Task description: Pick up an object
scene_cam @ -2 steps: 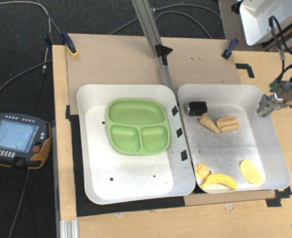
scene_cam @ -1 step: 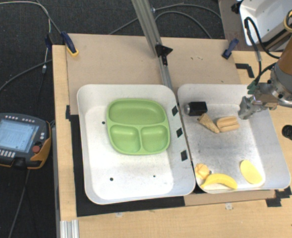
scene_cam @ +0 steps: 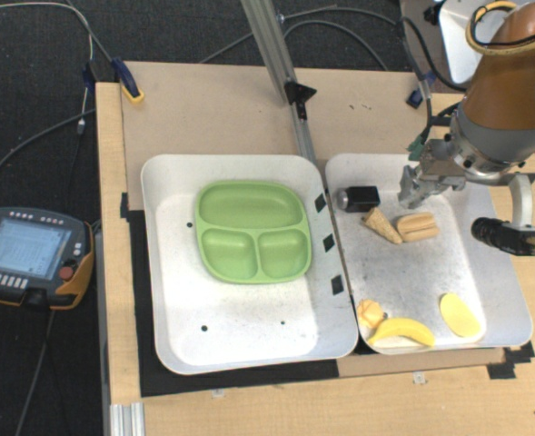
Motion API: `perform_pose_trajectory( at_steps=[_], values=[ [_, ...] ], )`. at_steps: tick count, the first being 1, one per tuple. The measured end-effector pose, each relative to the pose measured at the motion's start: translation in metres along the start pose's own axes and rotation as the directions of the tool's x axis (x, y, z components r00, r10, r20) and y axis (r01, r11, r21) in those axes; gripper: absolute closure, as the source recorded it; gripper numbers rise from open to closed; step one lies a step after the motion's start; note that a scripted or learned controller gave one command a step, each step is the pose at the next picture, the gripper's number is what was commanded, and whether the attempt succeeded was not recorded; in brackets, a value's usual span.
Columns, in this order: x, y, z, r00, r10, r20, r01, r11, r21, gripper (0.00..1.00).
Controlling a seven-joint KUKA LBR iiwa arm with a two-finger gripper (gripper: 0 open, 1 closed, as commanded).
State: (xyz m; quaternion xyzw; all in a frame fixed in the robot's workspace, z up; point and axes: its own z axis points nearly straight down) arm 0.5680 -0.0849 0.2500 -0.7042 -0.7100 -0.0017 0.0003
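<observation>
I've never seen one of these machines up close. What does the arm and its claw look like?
The arm is thick and rounded, with an orange band above a grey wrist section. A yellowish cable loops at its top, and dark cables run beside it. The gripper at its end is a small grey metal piece. A white curved part with a black cylinder sticks out at its side.

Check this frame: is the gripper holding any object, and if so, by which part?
Nothing shows between the fingers. The gripper hangs over the right bin, just above the tan bread-like pieces, which lie on the bin floor.
</observation>
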Motion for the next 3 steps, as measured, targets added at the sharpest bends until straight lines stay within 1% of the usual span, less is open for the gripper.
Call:
perform_pose_trajectory(
  at_steps=[1, 2, 3],
  values=[
    [0.052, 0.001, 0.001, 1.0, 0.002, 0.0, -0.002, 1.0, 0.003, 1.0],
    [0.096, 0.016, 0.013, 1.0, 0.002, 0.001, -0.002, 1.0, 0.002, 1.0],
    [0.142, 0.019, 0.021, 1.0, 0.003, 0.001, -0.003, 1.0, 0.003, 1.0]
  ],
)
